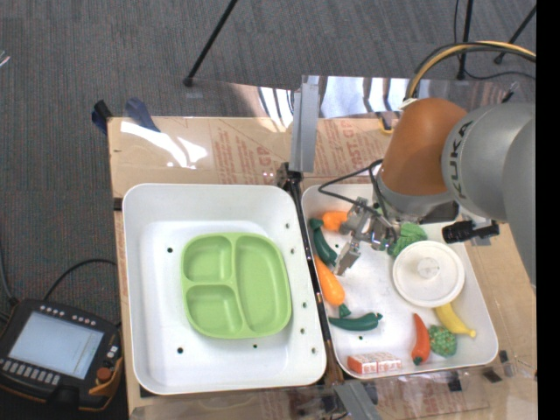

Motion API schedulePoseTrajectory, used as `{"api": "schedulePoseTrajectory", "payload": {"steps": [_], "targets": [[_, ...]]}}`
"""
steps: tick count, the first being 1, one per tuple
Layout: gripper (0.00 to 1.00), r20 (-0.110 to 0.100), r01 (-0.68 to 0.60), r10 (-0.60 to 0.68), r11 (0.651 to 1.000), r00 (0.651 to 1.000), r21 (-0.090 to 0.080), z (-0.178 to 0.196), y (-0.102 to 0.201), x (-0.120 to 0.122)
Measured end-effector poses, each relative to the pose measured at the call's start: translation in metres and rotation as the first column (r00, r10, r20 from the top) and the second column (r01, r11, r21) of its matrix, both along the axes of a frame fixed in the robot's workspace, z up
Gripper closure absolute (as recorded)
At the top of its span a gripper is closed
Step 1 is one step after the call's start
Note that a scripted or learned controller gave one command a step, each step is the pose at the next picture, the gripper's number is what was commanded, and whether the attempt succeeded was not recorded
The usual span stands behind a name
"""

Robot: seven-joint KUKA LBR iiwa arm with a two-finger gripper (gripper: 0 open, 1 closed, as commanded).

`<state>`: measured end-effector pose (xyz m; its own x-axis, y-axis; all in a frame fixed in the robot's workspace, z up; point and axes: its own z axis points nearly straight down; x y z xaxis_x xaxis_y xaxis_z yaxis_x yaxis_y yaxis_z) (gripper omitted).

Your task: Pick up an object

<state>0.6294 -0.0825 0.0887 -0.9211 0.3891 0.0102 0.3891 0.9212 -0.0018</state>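
- Lower right of the frame: a red box (374, 363), a red pepper (421, 339), a banana (454, 320).
- Mid-right: a white plate (428, 273), a carrot (329, 285) and a dark green cucumber (323, 245) along the right bin's (486, 322) left side.
- Just above the carrot: the hand (348, 256), fingers parted, grasping nothing.
- Left: a green tray (236, 285).

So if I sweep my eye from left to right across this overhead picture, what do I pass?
Black handheld screen → green divided plate in the left bin → orange carrot → white round lid → yellow banana.
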Motion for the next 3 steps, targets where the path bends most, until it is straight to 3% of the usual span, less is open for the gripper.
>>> {"api": "schedulePoseTrajectory", "payload": {"steps": [1,2,3], "targets": [[0.00,0.009,0.191,-0.190,0.982,0.982,-0.002,-0.001,-0.077,-0.044],[0.00,0.010,0.317,-0.317,0.949,0.948,0.000,-0.001,-0.030,-0.003],[0.00,0.012,0.337,-0.337,0.941,0.941,-0.004,0.000,-0.002,-0.019]]}}
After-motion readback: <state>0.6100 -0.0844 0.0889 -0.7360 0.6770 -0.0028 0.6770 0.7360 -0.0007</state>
